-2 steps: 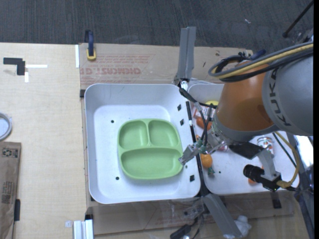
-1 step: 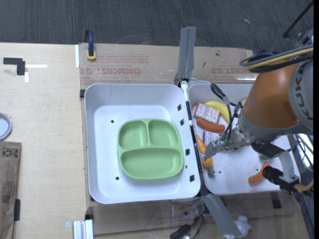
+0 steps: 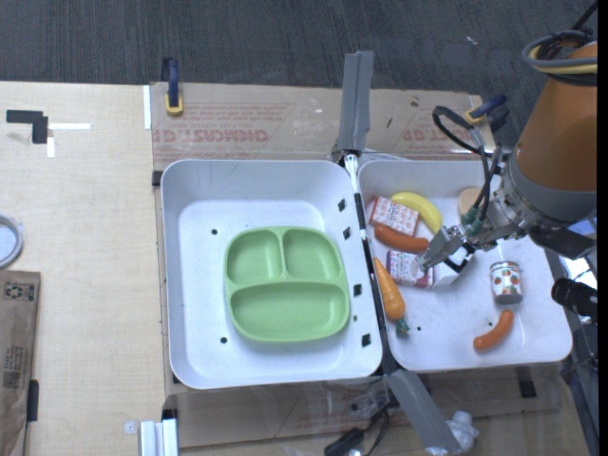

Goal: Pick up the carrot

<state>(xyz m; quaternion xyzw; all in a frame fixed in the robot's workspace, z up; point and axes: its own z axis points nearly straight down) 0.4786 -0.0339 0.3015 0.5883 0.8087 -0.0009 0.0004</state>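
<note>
Two shallow white bins are set side by side on the bench, and the task's work lies wholly in the right bin (image 3: 532, 350). The carrot (image 3: 389, 291) is laid along that bin's left wall, tight against the divider, with its green stub pointed toward the near edge. Little room is left on its wall side, so a grasp is judged to need the fingers set along the wall rather than across it. The gripper (image 3: 443, 252) is held low over the middle of the bin, just right of the carrot and above a small pink-and-white packet (image 3: 408, 267); whether its fingers are spread or closed cannot be told, and nothing is seen held. A second packet (image 3: 394, 216), a banana (image 3: 421, 207) and an orange sausage (image 3: 404, 239) are crowded behind, so approach from the far side is judged cramped. More open floor is offered toward the near right, where a small can (image 3: 506, 282) and another sausage (image 3: 493, 332) are spaced well apart. A green divided plate (image 3: 285, 283) is seated in the left bin (image 3: 190, 255).
</note>
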